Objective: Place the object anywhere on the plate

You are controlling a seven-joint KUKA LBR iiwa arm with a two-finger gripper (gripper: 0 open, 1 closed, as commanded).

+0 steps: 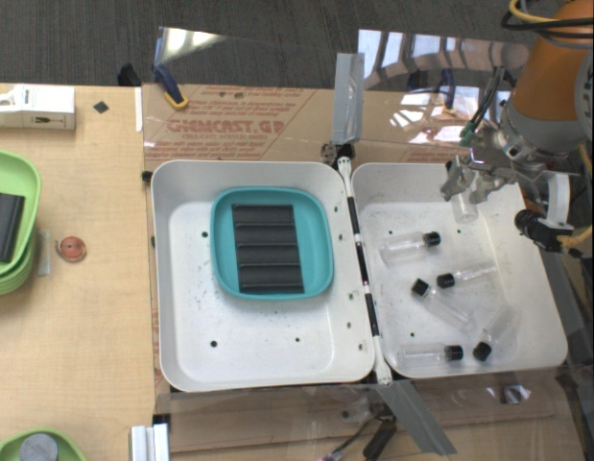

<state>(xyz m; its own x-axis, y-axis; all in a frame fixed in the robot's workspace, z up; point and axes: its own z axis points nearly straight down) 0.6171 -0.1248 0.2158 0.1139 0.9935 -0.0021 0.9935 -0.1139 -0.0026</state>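
Teal plate [273, 243] in left bin [181, 296], dark ribbed insert across its middle, so a drop could roll or rock on the ribs. Clear vials [412, 245] with black caps scattered in right bin [536, 344], nearly invisible against white: easy to misjudge, slip, or nudge a neighbour. Hand [466, 188] at upper right above that bin; grip state cannot be told, nothing seen held.

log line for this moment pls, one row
phase: pre-grasp | end effector: over right bin far edge | vials: loose in right bin | teal plate: left bin, no vial on it
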